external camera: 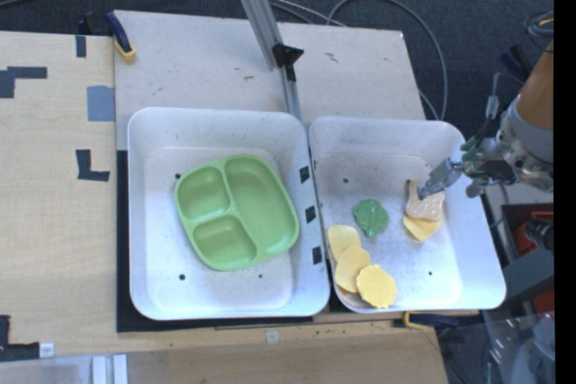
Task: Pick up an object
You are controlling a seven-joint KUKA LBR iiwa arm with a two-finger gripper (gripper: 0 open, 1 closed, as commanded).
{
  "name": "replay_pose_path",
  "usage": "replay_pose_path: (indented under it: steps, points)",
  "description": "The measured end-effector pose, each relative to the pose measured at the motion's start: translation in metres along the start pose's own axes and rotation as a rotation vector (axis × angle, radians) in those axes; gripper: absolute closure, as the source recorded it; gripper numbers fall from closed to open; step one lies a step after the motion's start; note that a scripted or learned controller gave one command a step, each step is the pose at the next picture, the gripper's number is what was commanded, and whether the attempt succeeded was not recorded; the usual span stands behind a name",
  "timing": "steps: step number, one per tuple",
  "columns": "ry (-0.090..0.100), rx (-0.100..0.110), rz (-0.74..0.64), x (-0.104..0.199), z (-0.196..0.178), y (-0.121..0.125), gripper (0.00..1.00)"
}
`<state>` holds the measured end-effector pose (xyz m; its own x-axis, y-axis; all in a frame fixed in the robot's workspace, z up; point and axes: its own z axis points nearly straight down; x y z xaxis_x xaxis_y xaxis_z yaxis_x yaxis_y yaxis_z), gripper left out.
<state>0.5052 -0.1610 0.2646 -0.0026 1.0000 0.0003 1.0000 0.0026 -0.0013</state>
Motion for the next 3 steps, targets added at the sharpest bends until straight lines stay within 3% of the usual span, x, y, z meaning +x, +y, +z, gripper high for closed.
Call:
replay_pose_path:
  steps: [1,3]
  points:
    - [0.0,0.0,0.0,0.0,0.0,0.0,0.0]
    - [0.002,0.008,0.001,0.01,0.124,-0.007,0.0]
